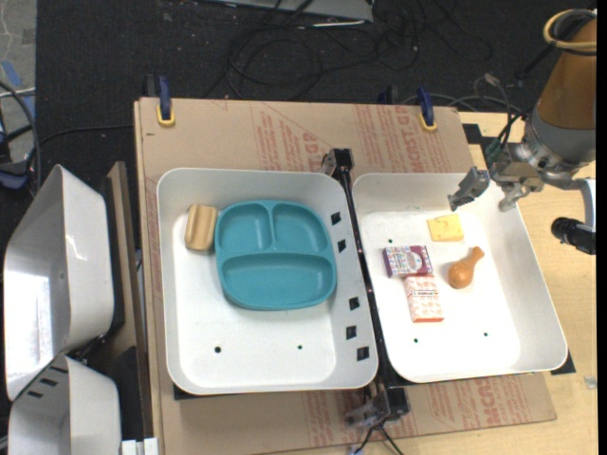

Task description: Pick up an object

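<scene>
Yellow and flat, the small block (445,227) lies in the right bin (531,282), the nearest thing to the gripper (485,190), which hangs open just above and beyond it with nothing between its fingers. It looks light and fairly stiff, perhaps foam or plastic; being so low, it probably has to be pinched across its short sides, with the fingers brought right down to the bin floor.

Just in front of the block lies an orange drumstick toy (464,267), likely hard, smooth and inclined to roll; its thin neck seems the surest place to hold. To the block's left and a little nearer the camera sits a purple packet (407,259), and touching that packet's front edge a red-and-white box (424,299), both light cardboard by the look, easy to grip across the width.

Far to the block's left, the left bin (190,349) holds a teal divided plate (276,255) and a tan block (200,227) against the plate's left rim. Both bins rest on the counter (285,131).
</scene>
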`<act>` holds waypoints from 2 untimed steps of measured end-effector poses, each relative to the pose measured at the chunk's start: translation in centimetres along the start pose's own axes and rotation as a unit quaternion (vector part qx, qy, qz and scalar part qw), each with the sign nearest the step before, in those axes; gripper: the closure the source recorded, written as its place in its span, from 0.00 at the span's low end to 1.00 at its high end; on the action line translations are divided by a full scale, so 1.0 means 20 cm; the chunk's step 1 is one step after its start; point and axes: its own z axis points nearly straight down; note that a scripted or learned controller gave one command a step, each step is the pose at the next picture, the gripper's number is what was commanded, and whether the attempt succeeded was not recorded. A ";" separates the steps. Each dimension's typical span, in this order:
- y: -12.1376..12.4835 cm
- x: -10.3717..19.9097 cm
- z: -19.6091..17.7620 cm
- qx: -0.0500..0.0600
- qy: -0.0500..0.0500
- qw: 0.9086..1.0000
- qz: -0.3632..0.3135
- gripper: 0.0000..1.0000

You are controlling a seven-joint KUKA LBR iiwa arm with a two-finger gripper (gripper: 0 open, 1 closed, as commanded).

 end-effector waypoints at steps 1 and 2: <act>0.01 0.00 -0.04 -0.006 -0.001 1.000 -0.001 0.00; 0.00 0.03 0.28 -0.003 -0.001 1.000 -0.001 0.00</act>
